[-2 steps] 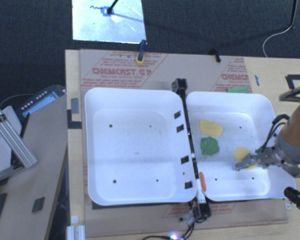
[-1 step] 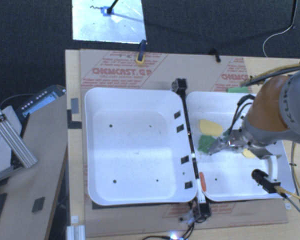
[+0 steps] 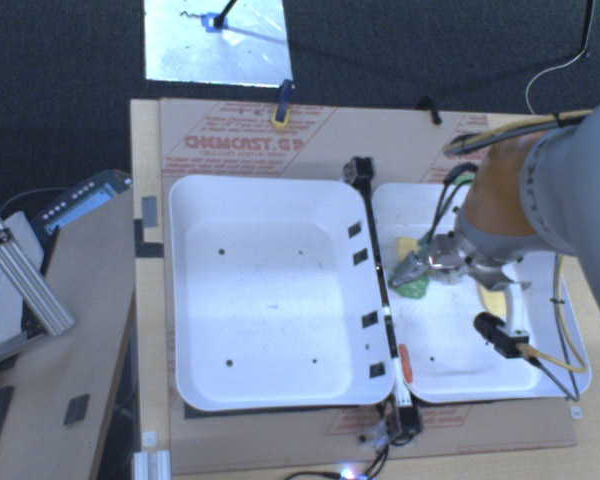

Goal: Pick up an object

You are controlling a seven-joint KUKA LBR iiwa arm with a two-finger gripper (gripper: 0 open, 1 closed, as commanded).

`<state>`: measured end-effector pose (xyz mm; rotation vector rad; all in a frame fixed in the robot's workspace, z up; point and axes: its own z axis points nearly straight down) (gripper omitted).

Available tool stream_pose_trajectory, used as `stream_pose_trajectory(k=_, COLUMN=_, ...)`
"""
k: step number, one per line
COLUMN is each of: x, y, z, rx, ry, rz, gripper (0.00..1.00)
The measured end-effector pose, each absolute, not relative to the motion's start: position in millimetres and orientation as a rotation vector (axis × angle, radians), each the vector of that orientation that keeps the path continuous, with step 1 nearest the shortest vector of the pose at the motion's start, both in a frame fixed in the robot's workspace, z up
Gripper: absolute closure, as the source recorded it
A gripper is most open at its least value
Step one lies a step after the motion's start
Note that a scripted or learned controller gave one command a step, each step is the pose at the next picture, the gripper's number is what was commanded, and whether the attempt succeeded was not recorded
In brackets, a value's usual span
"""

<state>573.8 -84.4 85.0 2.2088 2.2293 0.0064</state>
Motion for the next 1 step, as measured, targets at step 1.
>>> stream_pose_trajectory(k=1, x=506.4, y=-215.3, z=84.6, rx=2.233, ry=2.207, rz=-0.006, gripper=0.0)
